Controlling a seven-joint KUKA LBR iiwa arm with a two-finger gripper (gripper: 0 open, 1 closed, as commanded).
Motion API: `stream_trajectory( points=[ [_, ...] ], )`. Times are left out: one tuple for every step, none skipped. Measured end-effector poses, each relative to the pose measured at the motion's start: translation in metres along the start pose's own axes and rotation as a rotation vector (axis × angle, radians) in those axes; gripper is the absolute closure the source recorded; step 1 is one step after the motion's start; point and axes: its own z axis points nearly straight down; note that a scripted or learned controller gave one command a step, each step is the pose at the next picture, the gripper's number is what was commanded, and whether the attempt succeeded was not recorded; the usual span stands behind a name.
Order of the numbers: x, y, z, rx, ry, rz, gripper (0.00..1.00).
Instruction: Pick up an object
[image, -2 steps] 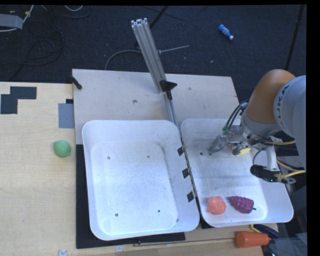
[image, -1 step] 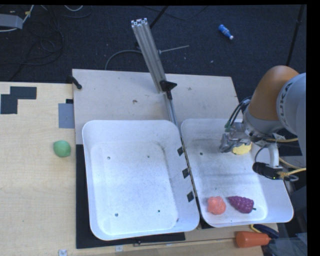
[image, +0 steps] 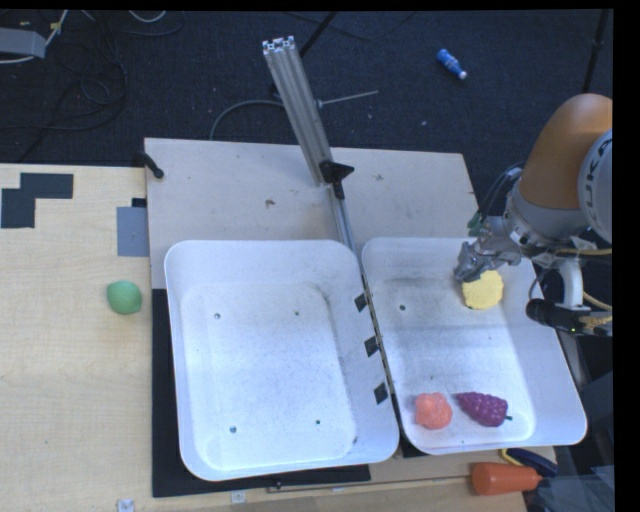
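The gripper (image: 474, 262) is low in the right bin (image: 545, 400), right at a yellow thing (image: 483, 292).

It touches the yellow thing's top left side, near the bin's far end. I cannot tell if it grips. An orange thing (image: 433, 411) and purple grapes (image: 483, 408) lie near each other at the near end.

The gripper (image: 478, 264) sits over the top left of the yellow object (image: 484, 292), hiding that part and any contact between them. The arm (image: 570, 160) runs off the right edge. An orange object (image: 505, 478) below the right bin (image: 560, 425) is too blurred to name, and clutter hides its right end.
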Motion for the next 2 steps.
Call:
stream_trajectory(
  points=[
    [-0.0043, 0.0014, -0.0627, -0.001, 0.0, 0.001, 1.0],
    [-0.0041, 0.0015, -0.0618, 0.005, 0.001, -0.001, 1.0]
  ],
)
